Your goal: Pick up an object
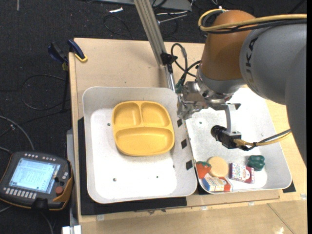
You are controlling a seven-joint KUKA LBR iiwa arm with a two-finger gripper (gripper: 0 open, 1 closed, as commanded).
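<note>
Objects for picking lie clustered at the near end of the right bin (278,174): a round tan piece (218,166), an orange-red piece (203,169) just left of it, a small red and white carton (216,183) touching the tan piece's near side, a white packet with red print (241,172) to the right, and a dark green item (256,162) at the far right of the group. All of them rest on the bin floor, none lifted.

Over the far left part of that bin hangs the grey arm (278,57) with its orange band (226,43). The pincer (187,106) sits low near the wall shared by the two bins, well apart from the cluster; whether it is released or clenched I cannot tell, as the wrist hides it. A black fitting with cables (225,136) hangs beside the wrist above the bin.

In the left bin (97,179) a yellow divided tray (143,128) lies flat toward the far side. A teach pendant (34,179) rests on the floor to the left of the table (117,57).
</note>
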